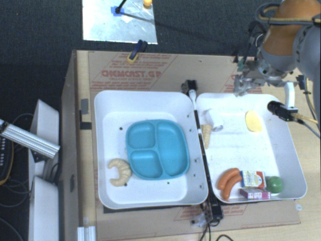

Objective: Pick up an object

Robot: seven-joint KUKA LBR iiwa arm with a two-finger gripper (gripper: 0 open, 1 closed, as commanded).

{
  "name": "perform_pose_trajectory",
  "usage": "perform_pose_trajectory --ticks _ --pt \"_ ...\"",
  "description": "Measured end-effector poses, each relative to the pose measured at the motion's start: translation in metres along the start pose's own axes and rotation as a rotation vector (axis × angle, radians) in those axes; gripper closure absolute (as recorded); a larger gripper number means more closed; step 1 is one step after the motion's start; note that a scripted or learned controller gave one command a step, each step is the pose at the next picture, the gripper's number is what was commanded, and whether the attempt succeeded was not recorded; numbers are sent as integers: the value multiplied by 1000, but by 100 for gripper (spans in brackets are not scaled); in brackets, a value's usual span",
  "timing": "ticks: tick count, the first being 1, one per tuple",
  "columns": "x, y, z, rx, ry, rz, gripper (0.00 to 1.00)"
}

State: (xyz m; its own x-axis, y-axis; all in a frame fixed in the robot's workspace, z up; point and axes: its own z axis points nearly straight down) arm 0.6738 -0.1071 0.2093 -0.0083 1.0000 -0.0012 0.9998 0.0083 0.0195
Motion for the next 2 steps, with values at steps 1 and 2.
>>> perform_pose_trajectory --ticks 1,2 --pt "0 1 -11 -3 0 -2 100" --pt "0 2 -22 -7 0 -4 100"
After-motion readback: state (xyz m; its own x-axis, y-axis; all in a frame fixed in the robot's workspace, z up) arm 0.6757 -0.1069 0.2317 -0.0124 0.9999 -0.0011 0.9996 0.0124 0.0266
